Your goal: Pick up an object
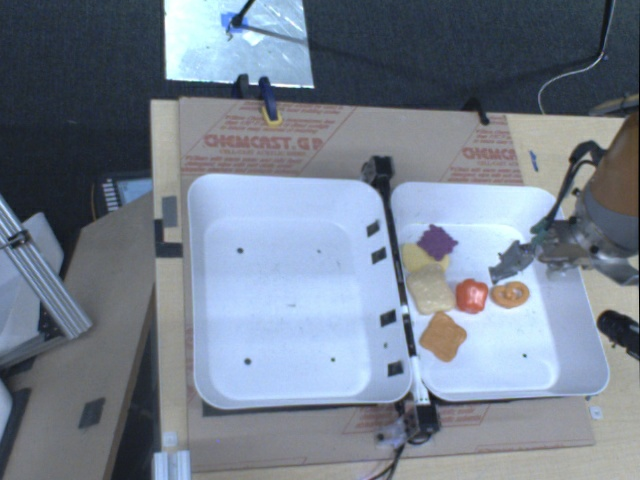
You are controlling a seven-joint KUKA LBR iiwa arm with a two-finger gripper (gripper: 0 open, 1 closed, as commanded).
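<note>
Apparently light, rigid toy food: red piece [472,295] centre-right of frame, small, rounded, likely slippery; best pinched across middle. Hand [503,264] just above it, state unclear.

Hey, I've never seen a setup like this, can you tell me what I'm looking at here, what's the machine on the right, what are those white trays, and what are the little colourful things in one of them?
This is one picture from a camera fixed above a workbench, looking down at a slant. The machine on the right is a robot arm, grey with an orange band, and at its end is a two-finger gripper for picking things up. The two white trays are shallow bins side by side. The left bin shows bare white floor. The right bin holds small toy-like pieces: a purple piece, a pale yellow piece, a red round piece, an orange disc and an orange-brown piece. The gripper hangs just above the red piece and the orange disc. Nothing is visibly held between its fingers.
</note>
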